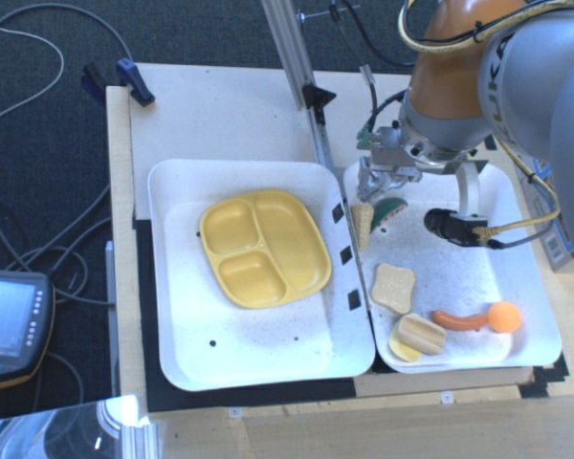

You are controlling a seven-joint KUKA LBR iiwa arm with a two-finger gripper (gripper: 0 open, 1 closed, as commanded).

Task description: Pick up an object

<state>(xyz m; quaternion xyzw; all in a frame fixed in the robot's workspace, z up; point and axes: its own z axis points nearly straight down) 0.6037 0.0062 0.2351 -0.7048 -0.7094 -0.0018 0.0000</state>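
Reaching: the grey two-finger gripper (383,191) hangs low over the right white bin (521,256).
Grip: cannot tell.
Nearest: green-and-white wedge (390,211).
Progress: lift not yet evident.

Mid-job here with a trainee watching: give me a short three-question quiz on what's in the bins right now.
1. True or false: the yellow divided plate lies in the right bin.
2. Which lies nearest the gripper? A) toast slice B) watermelon wedge C) orange ball
3. Fill in: the carrot-like stick touches the ______ at its right end.

Key: 1 false, it lies in the left bin. 2 B. 3 orange ball.
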